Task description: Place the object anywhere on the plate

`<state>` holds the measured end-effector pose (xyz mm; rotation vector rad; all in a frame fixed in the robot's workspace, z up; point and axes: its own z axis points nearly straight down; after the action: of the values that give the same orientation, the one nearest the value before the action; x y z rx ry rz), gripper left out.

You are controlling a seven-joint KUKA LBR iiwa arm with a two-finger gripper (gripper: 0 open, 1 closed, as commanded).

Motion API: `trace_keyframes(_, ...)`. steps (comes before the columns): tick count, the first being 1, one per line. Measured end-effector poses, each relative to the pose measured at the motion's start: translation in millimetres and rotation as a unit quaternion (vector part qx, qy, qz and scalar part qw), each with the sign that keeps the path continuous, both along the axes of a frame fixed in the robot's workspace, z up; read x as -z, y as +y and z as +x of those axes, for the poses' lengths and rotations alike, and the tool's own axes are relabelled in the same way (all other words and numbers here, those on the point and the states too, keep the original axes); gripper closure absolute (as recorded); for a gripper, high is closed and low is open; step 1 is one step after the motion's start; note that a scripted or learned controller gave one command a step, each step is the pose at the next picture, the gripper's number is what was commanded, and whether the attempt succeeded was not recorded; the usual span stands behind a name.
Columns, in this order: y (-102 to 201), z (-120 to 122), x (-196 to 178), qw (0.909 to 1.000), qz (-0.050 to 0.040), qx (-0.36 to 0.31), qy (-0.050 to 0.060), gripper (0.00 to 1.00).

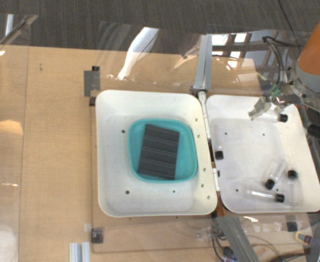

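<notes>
Currently I see the dark ribbed block (159, 152) lying flat on the teal plate (188, 165) in the left bin (111, 190). The gripper (266, 107) hangs over the right bin's (242, 201) far edge; I cannot tell its state.

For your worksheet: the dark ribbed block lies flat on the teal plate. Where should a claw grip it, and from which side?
Probably from straight above, pinching the dark ribbed block across its two long edges. It lies flat on the teal plate, slightly tilted, so the claw should turn to match; the plate's raised rim blocks sideways approaches.
</notes>
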<state>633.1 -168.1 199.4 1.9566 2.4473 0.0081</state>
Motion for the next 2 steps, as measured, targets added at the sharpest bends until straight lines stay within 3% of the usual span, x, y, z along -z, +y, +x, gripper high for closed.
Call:
trace_keyframes(1, 0, 0, 0, 1.0, -0.0001, 0.0, 0.0, 0.0)
trace_keyframes(2, -35, -48, 9, 0.9745, 0.0015, 0.224, 0.002, 0.0)
